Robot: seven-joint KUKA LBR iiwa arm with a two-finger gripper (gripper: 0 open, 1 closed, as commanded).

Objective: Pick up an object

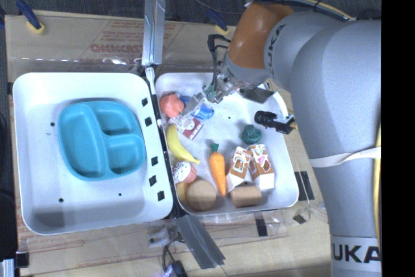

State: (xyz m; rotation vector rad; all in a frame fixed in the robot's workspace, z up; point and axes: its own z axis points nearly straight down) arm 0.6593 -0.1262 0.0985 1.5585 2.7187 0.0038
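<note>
My gripper (211,94) hangs low over the back left part of the right bin (285,188), below the orange band of the arm. Right under and in front of it lies a white, red and blue packet (194,120), and I cannot see whether the two touch. A pink-orange round toy (170,104) sits just left of the packet. Farther forward lie a banana (179,146), a carrot (217,169), two small cartons (250,163), a brown block (246,195), a round brown toy (200,194) and a speckled egg (182,172). A dark green toy (251,134) sits to the right.
The left bin (26,159) holds a blue divided tray (104,138). A black divider with clips (154,139) separates the bins. The large grey arm (331,94) covers the right bin's right side. A black cylinder (271,120) sticks out near the green toy.
</note>
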